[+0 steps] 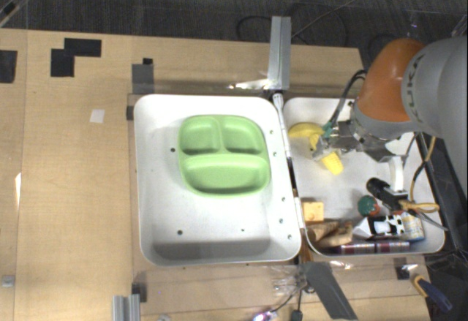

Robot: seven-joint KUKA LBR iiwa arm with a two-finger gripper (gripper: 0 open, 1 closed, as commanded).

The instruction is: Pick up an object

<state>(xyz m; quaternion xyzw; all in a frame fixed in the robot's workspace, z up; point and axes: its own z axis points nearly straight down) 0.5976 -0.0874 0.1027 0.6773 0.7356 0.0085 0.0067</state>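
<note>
My gripper hangs low in the upper left part of the right bin, below the grey arm with its orange band. It sits between a curved yellow banana-like piece to its left and a small yellow block just below it. The gripper's tip seems to touch or nearly touch both yellow pieces. Nothing can be seen held in it.
The left bin holds a green divided plate. Along the right bin's front edge lie a tan cube, a brown item, a dark marker, a green-topped object and a black-and-white item.
</note>
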